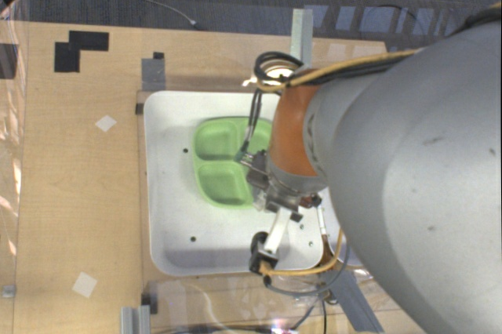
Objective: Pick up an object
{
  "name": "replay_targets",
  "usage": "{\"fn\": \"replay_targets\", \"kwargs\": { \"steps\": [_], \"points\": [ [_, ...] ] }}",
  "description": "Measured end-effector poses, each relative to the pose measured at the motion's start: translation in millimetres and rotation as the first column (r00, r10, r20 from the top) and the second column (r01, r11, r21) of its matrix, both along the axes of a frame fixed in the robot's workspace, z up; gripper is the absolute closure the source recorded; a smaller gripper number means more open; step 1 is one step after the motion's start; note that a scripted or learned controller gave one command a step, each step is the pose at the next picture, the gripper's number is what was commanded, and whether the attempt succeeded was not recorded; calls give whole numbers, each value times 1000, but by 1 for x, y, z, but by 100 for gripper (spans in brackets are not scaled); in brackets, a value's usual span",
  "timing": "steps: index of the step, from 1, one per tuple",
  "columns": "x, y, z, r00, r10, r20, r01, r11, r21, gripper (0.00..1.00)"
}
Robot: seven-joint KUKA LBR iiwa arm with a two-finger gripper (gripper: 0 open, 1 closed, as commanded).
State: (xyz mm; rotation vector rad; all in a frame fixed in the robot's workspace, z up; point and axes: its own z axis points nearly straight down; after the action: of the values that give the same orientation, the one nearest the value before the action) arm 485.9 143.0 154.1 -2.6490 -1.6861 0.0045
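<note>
Arm (416, 168) over grn tray (216, 148) in bin (169, 195)

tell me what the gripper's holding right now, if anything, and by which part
It cannot be told. The arm hangs over the right side of the green tray in the white bin and hides any contact with it.
</note>
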Motion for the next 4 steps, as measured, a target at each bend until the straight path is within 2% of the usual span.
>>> {"fn": "replay_targets", "kwargs": {
  "steps": [1,2,3,4],
  "points": [
    [8,38,27,948,-319,2,319,948,1,100],
    [1,93,61,808,-589,2,589,808,3,100],
    [1,92,41,597,-802,2,802,597,2,100],
    [2,92,53,598,-801,1,801,598,5,100]
  ]
}}
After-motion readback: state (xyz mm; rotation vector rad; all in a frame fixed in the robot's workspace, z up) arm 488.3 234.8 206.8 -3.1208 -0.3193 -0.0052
